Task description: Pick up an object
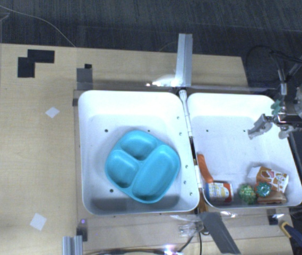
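My gripper (pixel 270 130) hovers over the right edge of the right bin (pixel 230 116), its two fingers spread open with nothing between them. Along that bin's front edge lie several small things: an orange stick-shaped item (pixel 204 169), a small orange-labelled box (pixel 218 191), a green ball (pixel 247 193), and a printed packet (pixel 273 178) with a teal ball (pixel 263 190) against it. These all sit well in front of the gripper and apart from it.
A blue divided plate (pixel 143 165) lies in the left bin (pixel 103 116). A metal post (pixel 184 60) stands behind the wall shared by both bins. Cables run at the far right by the arm.
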`<state>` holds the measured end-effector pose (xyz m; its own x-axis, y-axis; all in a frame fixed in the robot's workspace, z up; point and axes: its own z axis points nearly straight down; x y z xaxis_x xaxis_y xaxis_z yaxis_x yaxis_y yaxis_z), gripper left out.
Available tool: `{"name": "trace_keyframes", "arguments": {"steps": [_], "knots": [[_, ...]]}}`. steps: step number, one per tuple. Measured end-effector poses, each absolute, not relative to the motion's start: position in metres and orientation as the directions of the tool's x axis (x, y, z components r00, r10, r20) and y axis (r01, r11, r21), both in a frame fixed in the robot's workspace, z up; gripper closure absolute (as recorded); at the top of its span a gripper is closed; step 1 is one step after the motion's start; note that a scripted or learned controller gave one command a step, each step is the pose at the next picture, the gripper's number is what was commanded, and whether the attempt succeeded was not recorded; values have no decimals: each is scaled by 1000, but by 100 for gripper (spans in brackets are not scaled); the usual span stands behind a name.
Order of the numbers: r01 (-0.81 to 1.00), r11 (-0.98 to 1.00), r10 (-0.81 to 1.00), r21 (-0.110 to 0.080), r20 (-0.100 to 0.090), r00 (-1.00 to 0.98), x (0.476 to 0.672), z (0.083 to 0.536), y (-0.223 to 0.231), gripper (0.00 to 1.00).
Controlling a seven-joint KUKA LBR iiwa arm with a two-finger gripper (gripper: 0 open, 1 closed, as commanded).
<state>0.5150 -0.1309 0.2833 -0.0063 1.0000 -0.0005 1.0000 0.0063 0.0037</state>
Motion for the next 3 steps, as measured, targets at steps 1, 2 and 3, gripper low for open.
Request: {"name": "trace_keyframes", "arguments": {"steps": [1,2,3], "knots": [[1000,23,1000,0,0,-23,501,104,-144,0],[884,468,884,4,-2,-468,488,94,-101,0],[860,510,860,6,-4,-510,558,146,-98,0]]}}
